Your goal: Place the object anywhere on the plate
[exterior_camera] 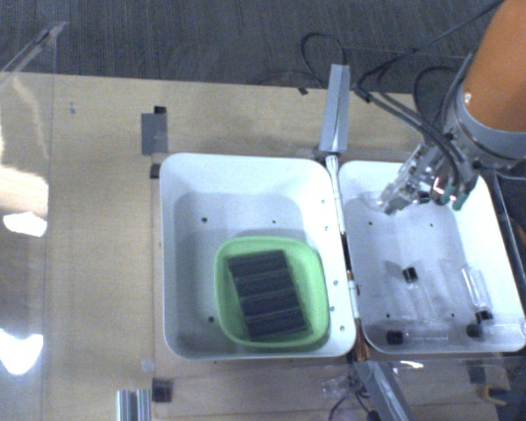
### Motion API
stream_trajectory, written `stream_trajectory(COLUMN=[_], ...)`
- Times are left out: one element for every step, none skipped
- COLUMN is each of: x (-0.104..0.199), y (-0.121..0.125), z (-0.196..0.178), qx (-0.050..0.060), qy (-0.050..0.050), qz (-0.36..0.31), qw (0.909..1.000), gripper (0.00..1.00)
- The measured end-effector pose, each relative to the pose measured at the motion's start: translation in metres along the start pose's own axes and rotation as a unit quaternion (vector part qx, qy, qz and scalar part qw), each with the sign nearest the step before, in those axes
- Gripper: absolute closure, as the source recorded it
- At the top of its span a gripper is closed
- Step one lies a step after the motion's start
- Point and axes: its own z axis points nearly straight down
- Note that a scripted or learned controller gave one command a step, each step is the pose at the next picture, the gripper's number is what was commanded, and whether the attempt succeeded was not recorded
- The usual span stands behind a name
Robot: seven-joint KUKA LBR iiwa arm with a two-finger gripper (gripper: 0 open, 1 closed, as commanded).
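Camera view. Object (418,295): clear vial with a black cap, lying flat on the right bin (500,235) floor, long axis running cap-up-left to base-down-right. Plate (311,274): green, left bin (180,261). Gripper (401,196): above the right bin; finger state cannot be told.

A pale wooden table (79,305) carries two shallow white plastic bins, touching side by side. The left white bin (180,261) sits near the table's middle; the right white bin (500,261) sits beside it. Small dark brackets (154,132) lie on the wood around the bins.
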Motion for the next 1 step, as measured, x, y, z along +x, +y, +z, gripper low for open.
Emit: stream_trajectory(x=[0.0380], y=[0.0452], z=[0.0661], qx=[0.005], qy=[0.008], qz=[-0.003], qw=[1.0000], gripper=[1.00])
